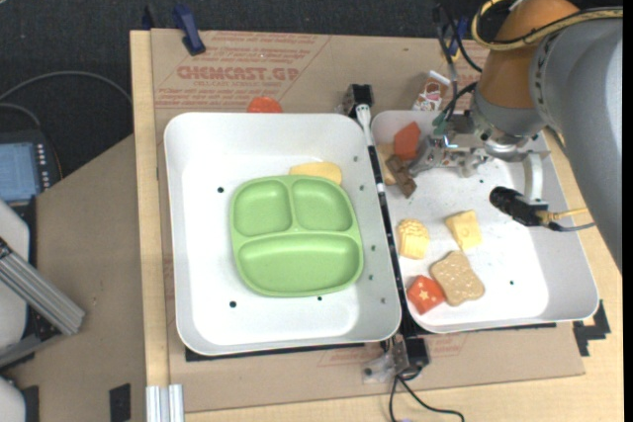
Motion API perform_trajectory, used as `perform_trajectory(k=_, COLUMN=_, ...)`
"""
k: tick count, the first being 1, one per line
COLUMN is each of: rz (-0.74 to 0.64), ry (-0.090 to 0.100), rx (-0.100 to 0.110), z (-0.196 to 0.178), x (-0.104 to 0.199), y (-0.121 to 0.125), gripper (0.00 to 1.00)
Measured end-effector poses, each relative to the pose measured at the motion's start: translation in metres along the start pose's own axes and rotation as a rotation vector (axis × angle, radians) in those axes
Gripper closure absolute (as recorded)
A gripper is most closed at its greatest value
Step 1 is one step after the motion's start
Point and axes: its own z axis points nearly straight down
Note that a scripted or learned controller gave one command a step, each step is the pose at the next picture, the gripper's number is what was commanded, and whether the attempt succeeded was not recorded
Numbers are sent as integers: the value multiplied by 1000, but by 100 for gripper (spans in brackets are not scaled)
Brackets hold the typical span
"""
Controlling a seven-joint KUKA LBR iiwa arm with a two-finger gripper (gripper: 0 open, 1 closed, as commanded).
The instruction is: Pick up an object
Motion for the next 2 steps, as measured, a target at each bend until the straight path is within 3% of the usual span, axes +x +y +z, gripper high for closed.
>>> perform_trajectory(k=1, rz=11, ry=7, rx=-7, z=2, x=-72, y=-95, gripper=0)
perform_trajectory(k=2, rz=-3, ry=5, rx=-19, z=-15, x=26, y=-40, gripper=0)
